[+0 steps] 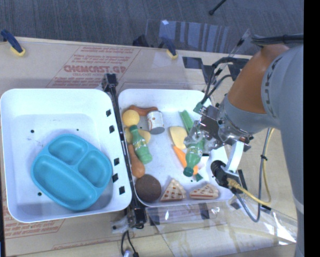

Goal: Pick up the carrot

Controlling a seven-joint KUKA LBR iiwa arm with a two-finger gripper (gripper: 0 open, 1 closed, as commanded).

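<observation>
The carrot (180, 155) lies in the right bin (165, 96), touching a green bottle (192, 159). The gripper (205, 135) hovers above; you cannot tell its finger state. Expect the bottle to block or be grabbed instead.

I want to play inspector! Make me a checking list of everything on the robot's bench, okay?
Surface: brown bench bearing two white bins; left bin, right bin.
Job's things: carrot lies in the right bin, partly under a green bottle.
Clutter: blue divided plate in the left bin; the right bin also has a second green bottle, a can, a brown ball, two sandwich wedges and yellow pieces.
Grippers: gripper sits low over the right bin near the carrot; no grasp seen.
Cables: yellow-tipped cable loops beside the right bin.
Surroundings: dark floor, blue clamp at the bench corner.
</observation>
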